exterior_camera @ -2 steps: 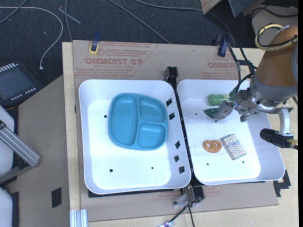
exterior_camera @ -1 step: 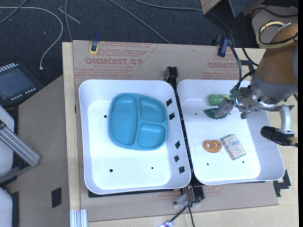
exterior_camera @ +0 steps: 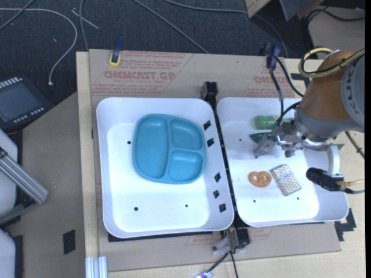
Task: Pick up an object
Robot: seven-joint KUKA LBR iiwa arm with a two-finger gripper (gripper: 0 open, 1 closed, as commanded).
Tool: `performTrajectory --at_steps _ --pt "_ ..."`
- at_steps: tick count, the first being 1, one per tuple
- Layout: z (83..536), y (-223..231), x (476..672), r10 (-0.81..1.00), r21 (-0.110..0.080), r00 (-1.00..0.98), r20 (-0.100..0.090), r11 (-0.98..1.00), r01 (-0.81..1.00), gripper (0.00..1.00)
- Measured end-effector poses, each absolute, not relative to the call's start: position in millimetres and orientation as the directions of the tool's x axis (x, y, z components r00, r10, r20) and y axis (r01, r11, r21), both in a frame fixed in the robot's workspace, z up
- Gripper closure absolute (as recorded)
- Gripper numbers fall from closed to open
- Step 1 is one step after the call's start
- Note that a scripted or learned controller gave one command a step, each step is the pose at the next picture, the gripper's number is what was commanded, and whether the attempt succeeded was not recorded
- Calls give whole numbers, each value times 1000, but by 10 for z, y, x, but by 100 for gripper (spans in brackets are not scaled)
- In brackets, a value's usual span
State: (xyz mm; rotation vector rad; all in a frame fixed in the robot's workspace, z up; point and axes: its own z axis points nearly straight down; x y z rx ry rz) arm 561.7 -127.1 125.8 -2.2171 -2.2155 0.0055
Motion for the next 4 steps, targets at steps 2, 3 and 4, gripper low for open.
performTrajectory --at_steps 2,3,4 --pt "962 -1267 5626 1000 0 1 2 -1 1000 100" --pt "1461 -1316 5725 1000 6 0 -1 0 1000 100" --pt "2105 -1318 5704 1000 8 -1 -2 1 1000 100"
